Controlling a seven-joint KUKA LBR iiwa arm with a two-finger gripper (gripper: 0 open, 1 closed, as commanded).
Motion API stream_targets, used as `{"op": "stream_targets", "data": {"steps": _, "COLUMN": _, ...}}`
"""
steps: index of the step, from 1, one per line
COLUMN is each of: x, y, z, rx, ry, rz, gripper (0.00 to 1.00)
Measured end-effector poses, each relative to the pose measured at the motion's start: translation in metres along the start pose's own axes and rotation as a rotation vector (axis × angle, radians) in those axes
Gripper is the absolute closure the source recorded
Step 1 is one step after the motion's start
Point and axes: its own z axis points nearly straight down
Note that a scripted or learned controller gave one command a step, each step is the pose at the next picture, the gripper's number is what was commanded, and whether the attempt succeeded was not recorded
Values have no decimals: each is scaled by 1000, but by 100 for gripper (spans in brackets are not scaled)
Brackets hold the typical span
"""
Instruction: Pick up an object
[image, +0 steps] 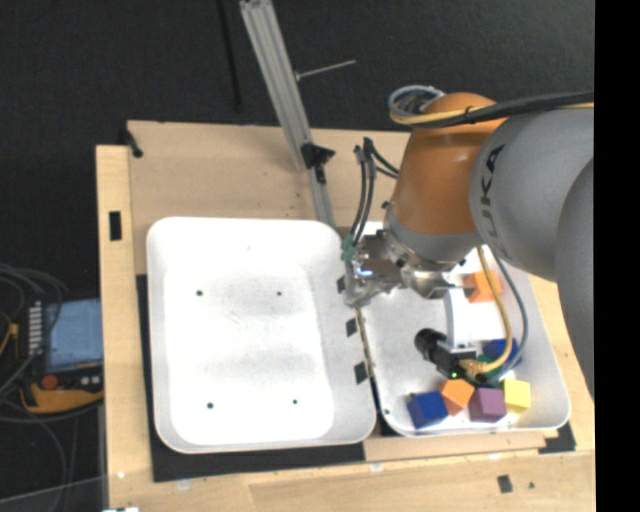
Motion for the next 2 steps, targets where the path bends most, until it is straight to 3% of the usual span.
{"op": "stream_targets", "data": {"steps": 1, "x": 50, "y": -6, "z": -7, "rx": -3, "ry": 3, "rz": -4, "gripper": 100}}
{"op": "stream_targets", "data": {"steps": 2, "x": 47, "y": -6, "z": -7, "rx": -2, "ry": 2, "rz": 2, "gripper": 0}}
